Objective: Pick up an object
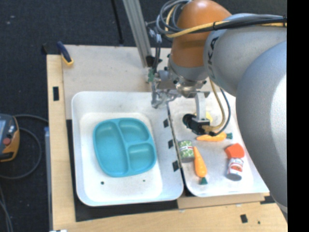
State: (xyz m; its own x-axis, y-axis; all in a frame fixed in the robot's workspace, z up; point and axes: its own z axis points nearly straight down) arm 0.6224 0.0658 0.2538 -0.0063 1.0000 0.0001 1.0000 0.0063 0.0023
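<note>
My gripper (pixel 160 99) hangs at the back of the bench, over the far end of the divide between the two bins. Nothing shows between its tips. In the right bin (pixel 218 191) lie an orange carrot (pixel 199 163) pointing toward the front, a second carrot (pixel 213 138) lying crosswise behind it, a small green and white packet (pixel 186 150) by the left wall, and a white bottle with a red cap (pixel 235 161). All of these sit in front of and to the right of the gripper. The arm's big grey body covers the back right part of that bin.
A blue divided plate (pixel 124 146) lies in the middle of the left bin (pixel 78 129). An aluminium post (pixel 137 28) rises behind the bins, close to the gripper. A blue and yellow clamp (pixel 64 53) sits on the bench's far left corner.
</note>
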